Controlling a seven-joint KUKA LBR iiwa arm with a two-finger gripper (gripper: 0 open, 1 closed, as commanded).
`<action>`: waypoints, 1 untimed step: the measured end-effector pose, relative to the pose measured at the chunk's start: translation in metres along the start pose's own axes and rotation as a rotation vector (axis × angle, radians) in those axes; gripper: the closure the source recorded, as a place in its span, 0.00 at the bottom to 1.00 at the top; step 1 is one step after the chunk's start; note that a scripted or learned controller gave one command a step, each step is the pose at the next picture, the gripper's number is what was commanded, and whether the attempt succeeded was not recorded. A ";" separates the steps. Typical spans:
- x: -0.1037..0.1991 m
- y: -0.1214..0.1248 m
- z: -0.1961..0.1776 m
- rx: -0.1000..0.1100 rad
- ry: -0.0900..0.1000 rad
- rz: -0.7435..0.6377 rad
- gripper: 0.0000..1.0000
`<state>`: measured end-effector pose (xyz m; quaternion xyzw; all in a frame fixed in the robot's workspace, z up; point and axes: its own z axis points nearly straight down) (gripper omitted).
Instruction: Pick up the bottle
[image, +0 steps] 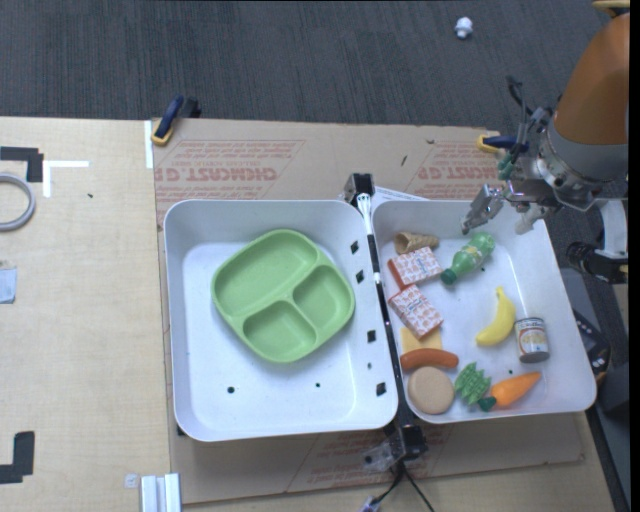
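Bottle (468, 259) first: we see a small green one lying on its side in the right bin (556, 272), in that bin's upper half, tilted so one end points toward the upper right. It rests on the bin floor, with nothing around it. Our hand (500, 204) hangs over the bin's upper edge, just above and slightly right of the bottle, apart from it. One finger (481, 211) shows as a pale prong reaching down to the left; whether the fingers are spread or closed we cannot tell from this angle, and nothing is visible between them.

Left of the bottle we see two red-and-white checked packets (415, 290), and above them a cone-shaped piece (414, 241). Below the bottle a banana (497, 320) stands nearly upright, with a small can (532, 339) just beside it on the right. Along the bin's lower edge lie a sausage (429, 358), a round tan bun (431, 390), a green leafy piece (470, 382) and a carrot (514, 388).

In the left bin (190, 330) lies a green divided plate (284, 295). Both bins sit on cardboard on the tabletop (70, 340).
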<state>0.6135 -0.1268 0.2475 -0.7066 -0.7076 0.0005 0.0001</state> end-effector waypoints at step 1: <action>0.000 0.000 -0.010 0.000 -0.001 -0.002 1.00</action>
